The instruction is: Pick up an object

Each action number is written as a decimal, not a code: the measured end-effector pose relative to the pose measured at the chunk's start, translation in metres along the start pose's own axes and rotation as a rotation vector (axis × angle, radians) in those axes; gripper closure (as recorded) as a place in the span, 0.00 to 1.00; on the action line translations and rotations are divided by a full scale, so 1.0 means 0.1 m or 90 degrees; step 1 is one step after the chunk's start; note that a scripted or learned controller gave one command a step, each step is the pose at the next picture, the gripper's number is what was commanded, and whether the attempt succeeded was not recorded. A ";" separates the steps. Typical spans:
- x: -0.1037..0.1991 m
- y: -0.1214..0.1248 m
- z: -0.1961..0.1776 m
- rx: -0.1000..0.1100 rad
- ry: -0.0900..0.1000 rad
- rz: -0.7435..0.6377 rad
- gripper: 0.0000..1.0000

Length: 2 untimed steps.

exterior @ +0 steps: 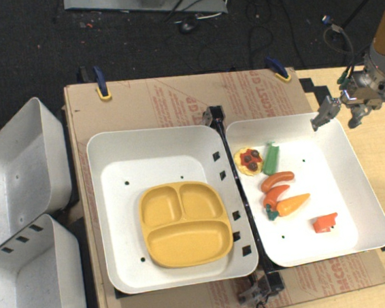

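— Where were the jaws of the gripper (pixel 339 113)?
— They stood spread with nothing between them, above the right bin's (pixel 360 187) far corner.
— And the toy food?
— The carrot (pixel 292 204) lay inside that bin.

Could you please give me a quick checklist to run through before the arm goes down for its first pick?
1. Gripper carries nothing: ok, fingers spread, nothing between them.
2. Gripper is over the right bin: not ok, it sits at the bin's upper right rim.
3. Items lie within the right bin: ok, green piece, sausage, carrot, small orange piece.
4. An isolated target exists: ok, the small orange piece lies apart from the others.
5. Sausage and carrot are separated: cannot tell, they lie very close.
6. Yellow tray is out of the way: ok, in the left bin.
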<state>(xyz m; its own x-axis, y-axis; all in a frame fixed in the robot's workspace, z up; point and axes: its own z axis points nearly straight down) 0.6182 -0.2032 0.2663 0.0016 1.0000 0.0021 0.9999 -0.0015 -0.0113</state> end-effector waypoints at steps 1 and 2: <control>0.01 0.02 -0.07 -0.007 -0.002 -0.002 0.00; 0.01 0.02 0.36 -0.005 -0.001 -0.001 0.00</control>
<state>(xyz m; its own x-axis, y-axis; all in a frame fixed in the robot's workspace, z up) 0.6201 -0.2023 0.2307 0.0002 1.0000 -0.0001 1.0000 -0.0002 -0.0032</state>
